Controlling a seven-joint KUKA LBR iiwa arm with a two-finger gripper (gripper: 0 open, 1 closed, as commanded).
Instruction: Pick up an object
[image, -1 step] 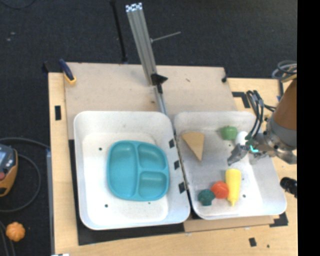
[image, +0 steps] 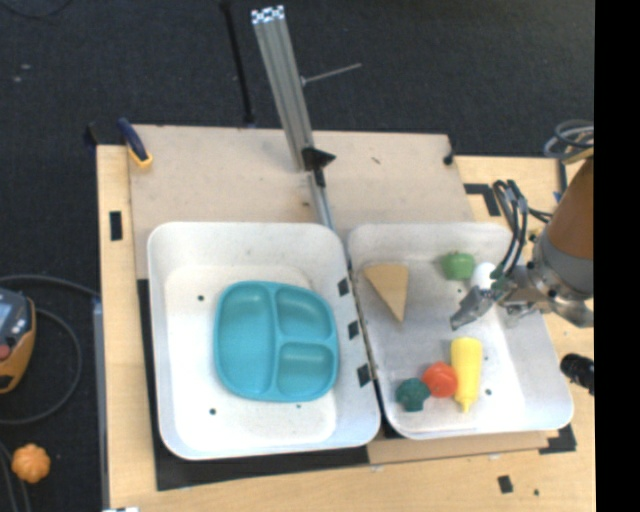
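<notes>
The hand (image: 470, 310) is seen right of centre, over the right bin (image: 530, 400), just above a yellow bottle-shaped toy (image: 466, 371); nothing is gripped, and whether it is spread cannot be told. The toy lies beside a red piece (image: 439, 379) and a green piece (image: 411, 393). It is judged light, stiff and smooth, best pinched across its narrow body.

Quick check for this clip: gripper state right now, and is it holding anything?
Gripper: cannot be told whether open or closed; nothing visibly held. It hovers over the right bin, above the yellow bottle.
</notes>
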